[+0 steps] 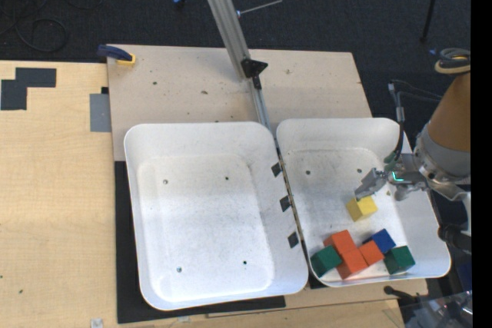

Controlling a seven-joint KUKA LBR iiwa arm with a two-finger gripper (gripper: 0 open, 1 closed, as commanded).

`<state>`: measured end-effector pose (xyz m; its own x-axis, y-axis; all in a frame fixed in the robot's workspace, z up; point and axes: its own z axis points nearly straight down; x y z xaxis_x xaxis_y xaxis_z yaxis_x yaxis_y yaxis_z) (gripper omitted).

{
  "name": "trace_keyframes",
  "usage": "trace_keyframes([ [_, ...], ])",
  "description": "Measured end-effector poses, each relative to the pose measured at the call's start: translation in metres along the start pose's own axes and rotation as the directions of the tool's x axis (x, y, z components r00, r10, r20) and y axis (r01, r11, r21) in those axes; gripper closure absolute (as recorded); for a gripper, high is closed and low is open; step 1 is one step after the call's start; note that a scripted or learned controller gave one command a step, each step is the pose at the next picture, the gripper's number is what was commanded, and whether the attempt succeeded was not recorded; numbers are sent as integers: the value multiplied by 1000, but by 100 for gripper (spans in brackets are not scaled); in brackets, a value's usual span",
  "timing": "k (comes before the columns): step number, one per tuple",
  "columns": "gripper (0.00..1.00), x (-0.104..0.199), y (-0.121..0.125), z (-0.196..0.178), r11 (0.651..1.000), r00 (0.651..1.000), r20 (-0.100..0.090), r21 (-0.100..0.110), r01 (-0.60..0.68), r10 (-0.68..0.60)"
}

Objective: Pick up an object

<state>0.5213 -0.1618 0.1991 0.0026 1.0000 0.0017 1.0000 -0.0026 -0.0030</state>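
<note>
My gripper (384,188) hangs over the right bin (330,136), reaching in from the right. Its two fingers are spread, so it looks open, and nothing sits between them. A small yellow block (361,207) lies on the bin floor just below and left of the fingertips, apart from them. Near the bin's front edge there is a cluster of blocks: a large orange one (350,251), a smaller orange one (371,251), a blue one (383,240) and two green ones (327,260) (399,260).
The left bin (146,157) stands beside the right one, with black clips (285,203) along the shared edge. A slanted aluminium rail (227,19) rises behind the bins. A blue-and-yellow clamp (117,54) sits at the bench's back left corner.
</note>
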Motion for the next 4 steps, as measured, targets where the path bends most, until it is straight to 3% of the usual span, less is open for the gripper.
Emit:
trace_keyframes([
  [1, 0, 7, -2, 46, 1000, 1000, -1, 5, 1, -1],
  [2, 0, 0, 4, 83, 1000, 1000, 11, -10, -3, 4],
  [3, 0, 1, 5, 106, 1000, 1000, -1, -2, 0, 0],
  [4, 100, 0, 5, 97, 1000, 1000, -3, -1, -7, 7],
])
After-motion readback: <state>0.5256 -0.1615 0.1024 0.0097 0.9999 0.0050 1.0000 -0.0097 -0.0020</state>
